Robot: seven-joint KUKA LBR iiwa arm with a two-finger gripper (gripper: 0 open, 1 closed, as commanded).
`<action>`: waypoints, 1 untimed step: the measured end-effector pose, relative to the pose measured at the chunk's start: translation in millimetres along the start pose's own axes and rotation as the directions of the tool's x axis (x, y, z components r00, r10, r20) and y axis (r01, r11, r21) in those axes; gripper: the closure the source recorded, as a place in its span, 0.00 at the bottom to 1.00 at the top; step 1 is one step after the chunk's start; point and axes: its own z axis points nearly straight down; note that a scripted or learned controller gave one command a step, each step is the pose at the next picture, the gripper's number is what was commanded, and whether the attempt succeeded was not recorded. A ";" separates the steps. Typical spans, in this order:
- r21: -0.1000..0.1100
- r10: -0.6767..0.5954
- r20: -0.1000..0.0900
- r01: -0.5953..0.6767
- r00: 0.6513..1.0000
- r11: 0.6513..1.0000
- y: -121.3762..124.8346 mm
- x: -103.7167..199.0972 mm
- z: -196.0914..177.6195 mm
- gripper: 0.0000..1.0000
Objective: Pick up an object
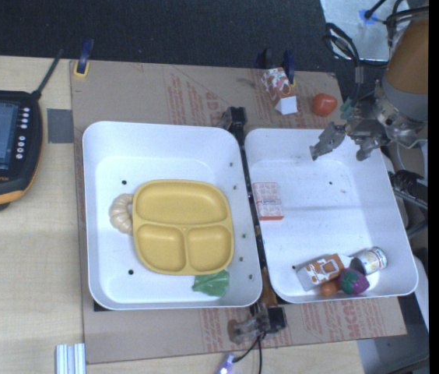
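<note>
Silver can lies slantwise (cap up-right), well below spread-fingered tool.

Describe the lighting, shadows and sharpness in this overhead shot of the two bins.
Camera view: even, soft light, with no harsh glare on the white right-hand bin; the yellow compartment tray casts only a faint shadow; the two-finger gripper looks slightly soft, and small items at the bin's near corner are too blurred to identify.

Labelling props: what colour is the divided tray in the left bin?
Yellow; the divided tray shows in the camera view.
</note>
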 end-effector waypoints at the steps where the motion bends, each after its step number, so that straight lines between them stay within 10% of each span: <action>1: 0.003 0.000 0.001 0.000 1.000 1.000 27.4 -15.5 115.0 0.00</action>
